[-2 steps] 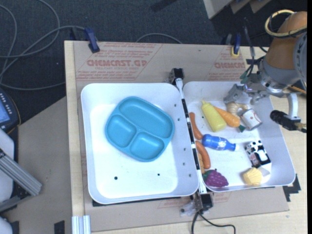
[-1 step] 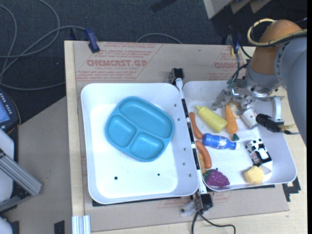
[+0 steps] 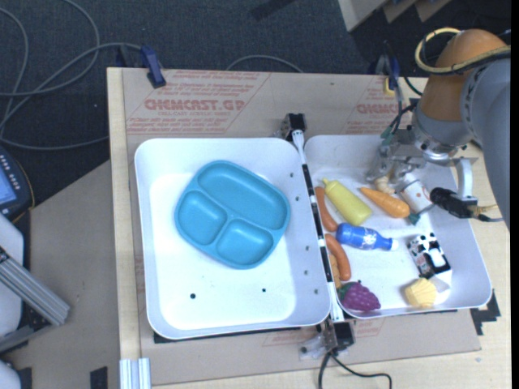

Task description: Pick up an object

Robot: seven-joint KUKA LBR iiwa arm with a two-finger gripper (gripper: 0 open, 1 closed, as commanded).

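Arm: the grey arm [image 3: 486, 96] with its orange band is reaching in from the right edge of the surface, over the far part of the right bin.
Jaws: the gripper [image 3: 389, 171] is hanging low over the far end of the right bin [image 3: 478, 266], just above the carrot's far end; I cannot tell how far the jaws are standing apart, nor whether anything is sitting between them.
Carrot: an orange carrot [image 3: 386, 202] is lying just beneath and nearside of the gripper, pointing toward the bin's right wall.
Yellow piece: a yellow, banana-like toy [image 3: 347, 203] is lying beside the carrot, toward the bin's left wall.
Blue bottle: a small blue bottle [image 3: 364, 237] is lying on its side near the middle of the right bin.
Sausages: two reddish sausages [image 3: 331, 237] are lying along the left wall of the right bin.
Grapes: a purple bunch of grapes [image 3: 361, 297] is sitting in the near left corner of the right bin.
Near right corner: a pale yellow piece [image 3: 421, 293] is sitting there, with a black-and-white object [image 3: 428, 255] just behind it.
Left bin: the left bin [image 3: 162, 282] is carrying a blue divided plate [image 3: 233, 213], lying flat toward its far half.
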